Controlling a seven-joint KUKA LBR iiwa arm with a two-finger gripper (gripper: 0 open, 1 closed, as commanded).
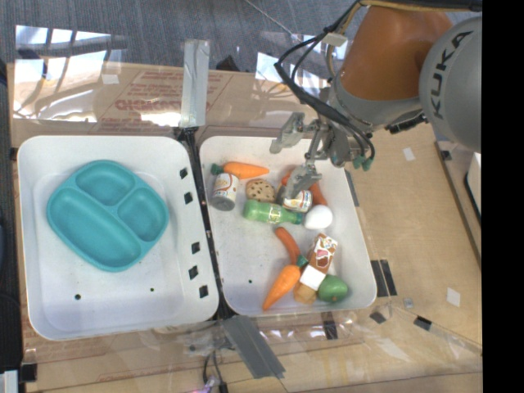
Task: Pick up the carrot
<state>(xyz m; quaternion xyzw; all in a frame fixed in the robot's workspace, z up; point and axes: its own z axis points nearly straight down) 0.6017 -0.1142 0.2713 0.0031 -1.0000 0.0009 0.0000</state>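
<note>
Cardboard is covering the worktop (409,219) under two white bins. Over the right bin (237,293), near its far edge, the claw (299,150) is hanging with its fingers spread and nothing between them. Just below it are lying small cans and a white egg (319,217). One carrot (246,170) is lying left of the claw, another carrot (282,285) near the front edge. I judge the approach is in hand; next the claw should be moving over one carrot and lowering.

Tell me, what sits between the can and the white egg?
In the camera view, a green bottle lies on its side between the can and the egg, with a cookie just above that line.
</note>
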